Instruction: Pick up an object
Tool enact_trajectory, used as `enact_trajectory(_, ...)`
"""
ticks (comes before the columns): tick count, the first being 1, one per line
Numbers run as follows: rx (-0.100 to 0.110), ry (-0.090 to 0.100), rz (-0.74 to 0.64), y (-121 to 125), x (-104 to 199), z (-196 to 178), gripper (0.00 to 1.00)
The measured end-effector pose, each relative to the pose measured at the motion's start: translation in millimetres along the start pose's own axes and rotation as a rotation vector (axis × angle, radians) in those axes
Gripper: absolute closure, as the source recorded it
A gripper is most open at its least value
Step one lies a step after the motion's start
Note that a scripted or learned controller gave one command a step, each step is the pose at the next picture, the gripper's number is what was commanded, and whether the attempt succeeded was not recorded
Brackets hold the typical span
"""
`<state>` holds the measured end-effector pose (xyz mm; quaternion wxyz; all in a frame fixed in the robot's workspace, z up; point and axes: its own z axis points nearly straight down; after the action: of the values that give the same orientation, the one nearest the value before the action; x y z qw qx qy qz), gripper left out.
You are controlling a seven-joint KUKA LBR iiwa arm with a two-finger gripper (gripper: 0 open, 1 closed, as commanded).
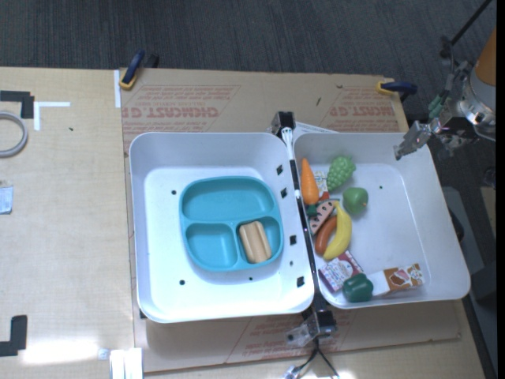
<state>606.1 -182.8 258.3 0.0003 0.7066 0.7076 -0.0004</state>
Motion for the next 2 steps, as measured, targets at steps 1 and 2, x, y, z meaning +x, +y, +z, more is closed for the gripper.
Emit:
enact_trajectory(1,-0.012,0.001,0.001,37.4,47.0,149.1,0.00)
enact_trajectory(2,-0.007,-0.001,0.000,40.3,84.4,162.3,0.00)
